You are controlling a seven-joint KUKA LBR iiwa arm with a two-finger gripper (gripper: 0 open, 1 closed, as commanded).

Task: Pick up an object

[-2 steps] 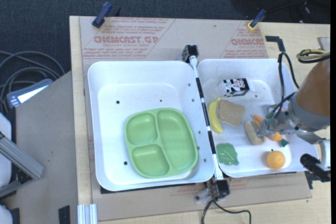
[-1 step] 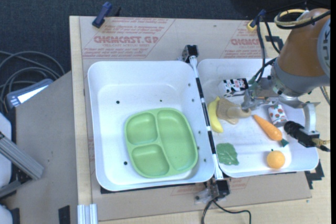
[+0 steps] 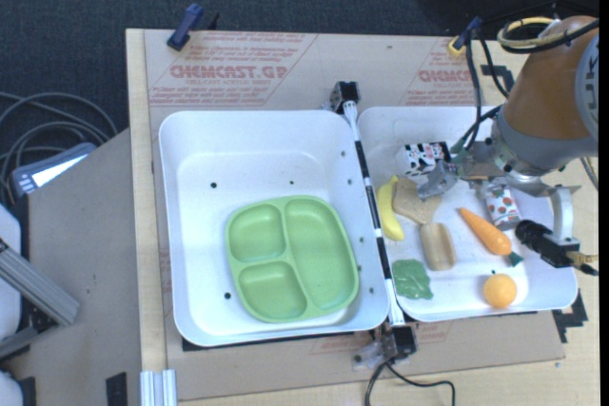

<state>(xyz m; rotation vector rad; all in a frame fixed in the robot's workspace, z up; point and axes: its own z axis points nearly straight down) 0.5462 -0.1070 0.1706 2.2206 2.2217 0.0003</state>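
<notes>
Red "CHEMCAST GP" print (twice) marks the bench sheet [image 3: 238, 71] behind both bins.

arm [image 3: 552, 100]: cut off by the right picture edge | gripper [image 3: 440, 178]: fingertips too small and blurred to read, low over the right bin [image 3: 419, 124] | black-and-white printed item [image 3: 422, 156]: just behind the gripper, partly covered, print unreadable | red-patterned packet [image 3: 500, 203]: under the wrist, top hidden

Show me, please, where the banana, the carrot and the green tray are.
banana [image 3: 387, 214], camera view, middle of its curve.
carrot [image 3: 483, 230], camera view, mid-body.
green tray [image 3: 328, 285], camera view, right rim.
</notes>
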